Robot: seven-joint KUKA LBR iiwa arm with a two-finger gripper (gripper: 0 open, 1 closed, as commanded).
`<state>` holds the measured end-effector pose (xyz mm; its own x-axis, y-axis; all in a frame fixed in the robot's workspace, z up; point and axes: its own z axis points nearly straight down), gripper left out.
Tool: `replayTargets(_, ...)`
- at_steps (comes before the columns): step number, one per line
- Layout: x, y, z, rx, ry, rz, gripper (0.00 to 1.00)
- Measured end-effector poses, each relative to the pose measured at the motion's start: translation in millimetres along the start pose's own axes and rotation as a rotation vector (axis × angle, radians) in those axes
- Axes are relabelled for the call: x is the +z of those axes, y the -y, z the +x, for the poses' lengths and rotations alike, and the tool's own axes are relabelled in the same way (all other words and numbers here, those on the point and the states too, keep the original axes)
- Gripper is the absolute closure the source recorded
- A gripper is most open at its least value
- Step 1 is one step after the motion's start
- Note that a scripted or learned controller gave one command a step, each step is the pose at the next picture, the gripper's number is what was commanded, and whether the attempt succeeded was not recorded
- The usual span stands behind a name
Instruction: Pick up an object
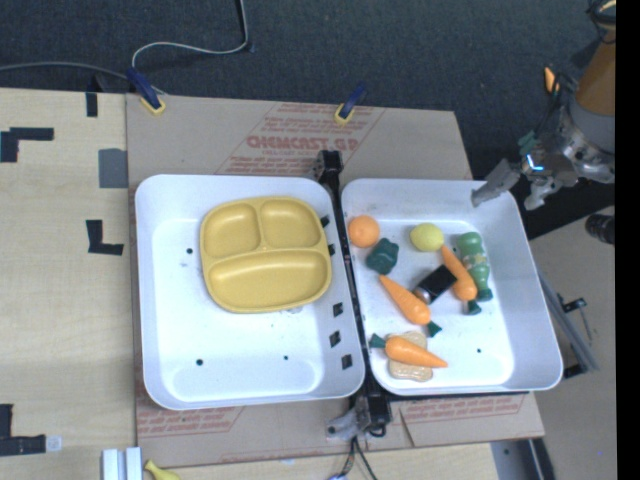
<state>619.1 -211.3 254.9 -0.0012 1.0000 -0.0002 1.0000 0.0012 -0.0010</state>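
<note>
Lighting even, moderately bright from my feed. White bins (160,298) slightly washed, soft sheen on yellow plate (267,251). Shadows faint, short, hugging toys in right bin (520,358). Dark floor (400,28) dim, grainy. Hand (510,180) at right edge soft, slightly blurred. Resolution low overall.

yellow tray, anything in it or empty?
Empty. The yellow tray lies flat in the left bin, and all three of its compartments show bare. The toy food is all in the right bin.

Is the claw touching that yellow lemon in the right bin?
Apart. The camera view shows the claw at the bin's upper right corner, with bare white floor between it and the lemon.
</note>
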Motion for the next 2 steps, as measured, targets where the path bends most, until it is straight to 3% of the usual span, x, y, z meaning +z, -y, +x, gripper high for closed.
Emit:
replayTargets(1,135,-15,59,0.000,-0.002,0.005,0.00)
replayTargets(2,169,-25,79,0.001,0.003,-0.002,0.00)
